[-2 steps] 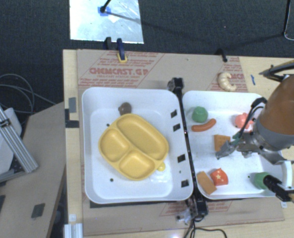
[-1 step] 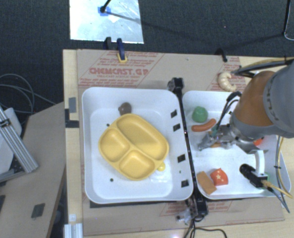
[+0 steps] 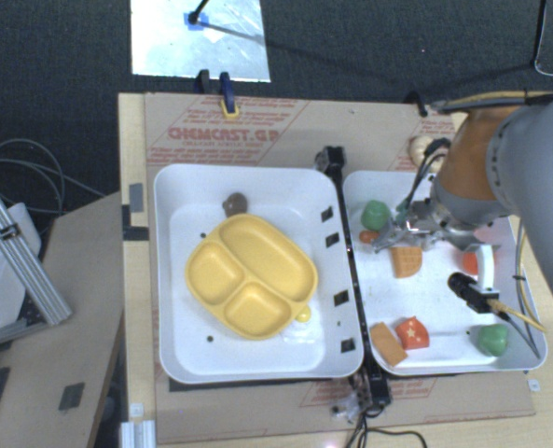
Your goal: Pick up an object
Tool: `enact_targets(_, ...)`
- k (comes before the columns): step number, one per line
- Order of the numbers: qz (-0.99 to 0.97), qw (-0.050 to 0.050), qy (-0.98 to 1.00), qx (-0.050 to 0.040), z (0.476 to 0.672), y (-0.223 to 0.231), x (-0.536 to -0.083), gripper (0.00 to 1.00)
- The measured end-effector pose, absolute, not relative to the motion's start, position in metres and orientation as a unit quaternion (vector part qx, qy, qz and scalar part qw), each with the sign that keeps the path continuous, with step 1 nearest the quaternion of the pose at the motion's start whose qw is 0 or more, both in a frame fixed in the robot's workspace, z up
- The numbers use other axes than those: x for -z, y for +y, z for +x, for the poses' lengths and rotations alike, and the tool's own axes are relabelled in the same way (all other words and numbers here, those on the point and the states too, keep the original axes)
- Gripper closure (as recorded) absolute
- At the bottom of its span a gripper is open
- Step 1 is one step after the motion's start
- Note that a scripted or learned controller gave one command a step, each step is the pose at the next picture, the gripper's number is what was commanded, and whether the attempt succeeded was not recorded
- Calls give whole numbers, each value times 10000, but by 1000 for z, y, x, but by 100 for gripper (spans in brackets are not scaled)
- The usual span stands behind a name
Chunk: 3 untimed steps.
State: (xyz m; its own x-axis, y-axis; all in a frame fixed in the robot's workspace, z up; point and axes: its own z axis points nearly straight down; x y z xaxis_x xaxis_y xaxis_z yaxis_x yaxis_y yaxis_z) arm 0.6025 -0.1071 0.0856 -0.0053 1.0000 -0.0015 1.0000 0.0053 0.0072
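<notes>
My gripper (image 3: 405, 235) hangs over the upper middle of the right bin (image 3: 444, 362), on the arm that comes in from the right. Directly below its tip lies an orange wedge (image 3: 407, 263), close to it or touching it; which one is unclear. To the gripper's upper left sits a green ball (image 3: 376, 215), and to its left a small red-orange piece (image 3: 367, 237). A red piece (image 3: 470, 262) lies to the right of the wedge. Along the bin's front edge sit an orange block (image 3: 388, 343), a red tomato-like thing (image 3: 412, 332) and a green lump (image 3: 491, 339).
The left bin (image 3: 178, 343) holds a yellow divided plate (image 3: 250, 274), with a small brown object (image 3: 234, 203) behind it and a small yellow bit (image 3: 301, 315) at its front right. A black-clipped divider (image 3: 343, 259) separates the bins.
</notes>
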Motion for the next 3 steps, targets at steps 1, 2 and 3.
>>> enact_targets(1,7042,24,7100,-15,601,-107,-96,100)
enact_targets(2,7041,21,7101,-10,601,-107,-96,0)
enact_targets(3,7089,27,7053,-5,535,-155,-191,0)
